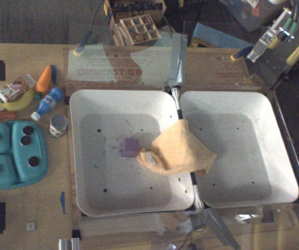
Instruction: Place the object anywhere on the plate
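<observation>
Left bin (87,191) first: a small purple block (130,147) sits near the middle of its floor. Just beside it is a tan cloth (183,150), which is draped over the shared rims and spills into the right bin (253,139). A pale scrap pokes out at the cloth's left edge, too covered to identify. The gripper (261,45) hangs up at the far right, well clear of both bins, and I can't tell whether it's wide or narrow. A teal tray (14,152) lies left of the bins.
</observation>
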Tool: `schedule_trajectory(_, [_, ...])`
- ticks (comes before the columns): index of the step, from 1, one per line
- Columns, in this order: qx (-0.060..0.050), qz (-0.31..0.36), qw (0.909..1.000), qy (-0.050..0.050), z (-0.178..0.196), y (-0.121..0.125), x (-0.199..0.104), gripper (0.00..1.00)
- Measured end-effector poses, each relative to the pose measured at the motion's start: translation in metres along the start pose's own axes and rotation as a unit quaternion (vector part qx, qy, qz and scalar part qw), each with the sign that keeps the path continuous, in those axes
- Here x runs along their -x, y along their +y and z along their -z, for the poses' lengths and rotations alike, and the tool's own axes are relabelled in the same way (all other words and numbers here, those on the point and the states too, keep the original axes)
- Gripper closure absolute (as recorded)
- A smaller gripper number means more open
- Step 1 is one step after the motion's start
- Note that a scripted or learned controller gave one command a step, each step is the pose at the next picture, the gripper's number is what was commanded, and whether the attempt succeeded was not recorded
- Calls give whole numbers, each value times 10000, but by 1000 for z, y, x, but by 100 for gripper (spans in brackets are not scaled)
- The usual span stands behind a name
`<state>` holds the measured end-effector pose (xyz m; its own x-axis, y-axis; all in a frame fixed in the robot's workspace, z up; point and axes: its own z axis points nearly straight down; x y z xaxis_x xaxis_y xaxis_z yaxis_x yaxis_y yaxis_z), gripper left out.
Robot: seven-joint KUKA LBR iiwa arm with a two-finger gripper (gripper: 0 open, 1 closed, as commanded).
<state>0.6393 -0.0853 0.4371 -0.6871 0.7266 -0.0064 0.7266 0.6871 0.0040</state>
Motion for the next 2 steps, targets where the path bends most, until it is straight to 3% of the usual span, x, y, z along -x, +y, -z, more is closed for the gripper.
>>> schedule_trajectory(1, [-2, 513, 9987, 18, 0, 99, -112, 100])
schedule_trajectory(2, [-9, -37, 10000, 18, -28, 28, -95, 100])
